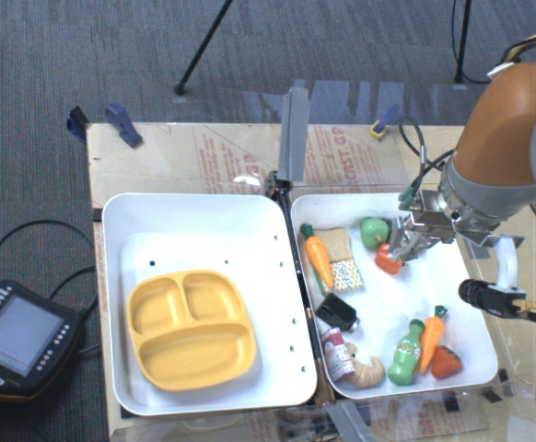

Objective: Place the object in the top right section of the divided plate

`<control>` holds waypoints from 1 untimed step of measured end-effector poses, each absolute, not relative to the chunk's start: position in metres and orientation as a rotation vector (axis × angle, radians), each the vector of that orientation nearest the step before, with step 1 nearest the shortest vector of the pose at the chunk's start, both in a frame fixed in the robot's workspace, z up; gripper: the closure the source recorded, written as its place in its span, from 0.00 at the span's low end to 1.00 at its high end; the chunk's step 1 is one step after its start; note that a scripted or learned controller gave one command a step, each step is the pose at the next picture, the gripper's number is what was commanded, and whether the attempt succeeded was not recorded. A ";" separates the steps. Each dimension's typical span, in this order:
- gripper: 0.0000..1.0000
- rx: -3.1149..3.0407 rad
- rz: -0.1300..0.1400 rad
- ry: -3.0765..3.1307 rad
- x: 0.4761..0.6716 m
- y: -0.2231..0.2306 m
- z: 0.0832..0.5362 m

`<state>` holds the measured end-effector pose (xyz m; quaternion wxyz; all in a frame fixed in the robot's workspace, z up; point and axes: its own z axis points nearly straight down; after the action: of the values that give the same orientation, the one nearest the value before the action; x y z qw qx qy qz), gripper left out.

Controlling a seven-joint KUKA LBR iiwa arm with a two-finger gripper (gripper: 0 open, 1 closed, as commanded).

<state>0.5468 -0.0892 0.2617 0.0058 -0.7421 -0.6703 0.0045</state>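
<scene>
1. Left bin (121, 247): the yellow divided plate (192, 328) is lying flat on the bin floor, with two small sections at the top and one wide section below. All three sections are seen bare, so the placing step is judged not yet done.

2. The top right section (211, 295) is the target; it is being left untouched, well apart from the arm.

3. Right bin (475, 288): toy foods are scattered here. Noted from left to right are a carrot (319, 259) beside a tan block (336, 243), a black piece (336, 312), a small bottle (339, 354), a green round fruit (373, 232), a green bottle (404, 354), a second carrot (430, 341) and a red piece (446, 363).

4. The gripper (402, 247) is being held low over the upper part of the right bin, just right of the green fruit.

5. A small red-orange object (388, 261) is sitting at the tip of the jaws and appears to be touched by them. This is taken to be the task's thing.

6. Jaws: how far open cannot be told, as they are blurred together with the wrist hardware. Whether the object is truly pinched or merely lying underneath also cannot be told.

7. Step judged in hand: the pick, at or near closing.

8. Next move, as a judgement: a firm hold is to be confirmed, then a lift clear of the bin wall and a long carry leftward over the divider (294, 247) is called for.
</scene>
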 end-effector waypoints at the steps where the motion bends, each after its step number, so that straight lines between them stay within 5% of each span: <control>1: 1.00 -2.342 -0.003 -2.099 0.569 -0.142 0.387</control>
<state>0.5691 -0.1418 0.3866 -0.0018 -0.7447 -0.6674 -0.0011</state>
